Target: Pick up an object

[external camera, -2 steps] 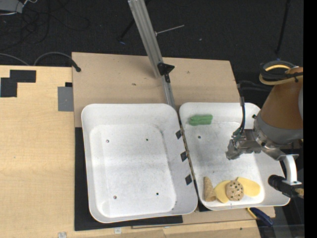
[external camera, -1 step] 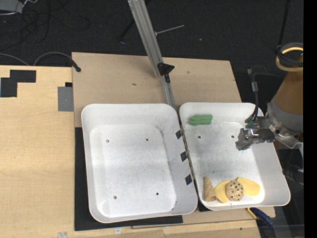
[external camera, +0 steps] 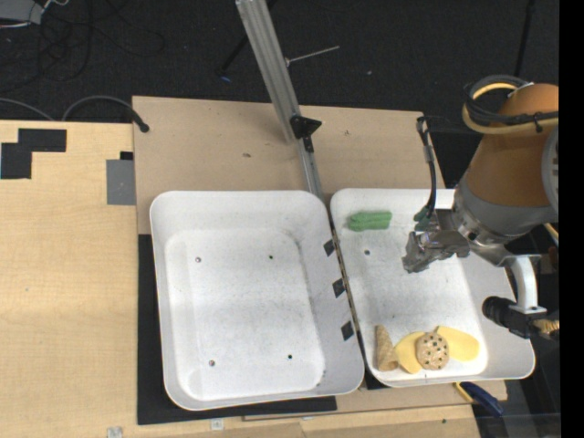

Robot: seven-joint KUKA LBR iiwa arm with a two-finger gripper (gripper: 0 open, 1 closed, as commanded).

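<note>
Open floor between green block [external camera: 370, 220] and food pile [external camera: 429, 349]

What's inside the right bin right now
The right bin holds a green block near its far edge and, at the near edge, a yellow piece with a brown spotted disc and a tan cone. The gripper covers part of the floor.

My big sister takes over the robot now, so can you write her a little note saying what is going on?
Gripper: hangs over the middle of the right bin, with nothing seen between its fingers; whether they are open or shut cannot be told.
Things: a green block lies near the right bin's far edge. A yellow piece, a round brown dotted piece and a tan cone-like piece sit clustered at its near edge.
Done: nothing picked up yet.
Left: go down on one object, grasp it, lift it.
</note>
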